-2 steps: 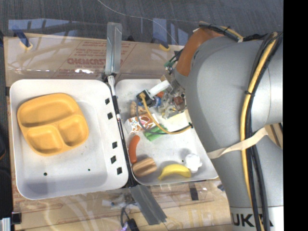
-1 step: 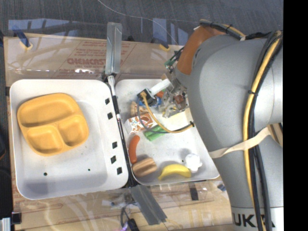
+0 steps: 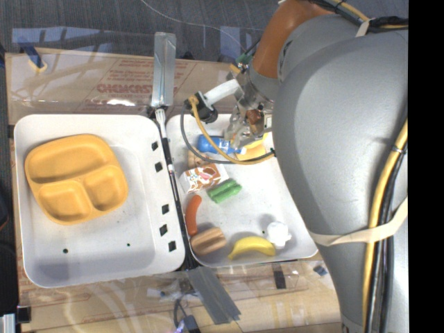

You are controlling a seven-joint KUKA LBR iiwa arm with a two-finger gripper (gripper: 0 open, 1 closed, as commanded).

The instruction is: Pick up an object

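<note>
The right bin holds several small objects. A blue item and a yellow piece lie at its far end. A snack packet and a green block sit in the middle. Near the front lie a red sausage, a brown bun, a banana and a small white object. My gripper hangs low over the bin's far end, just right of the blue item and above the yellow piece. The arm's bulk hides the bin's right side.
A yellow divided tray lies in the left bin. A black cable loops from the wrist down over the right bin's far left corner. The ridge between the bins runs front to back.
</note>
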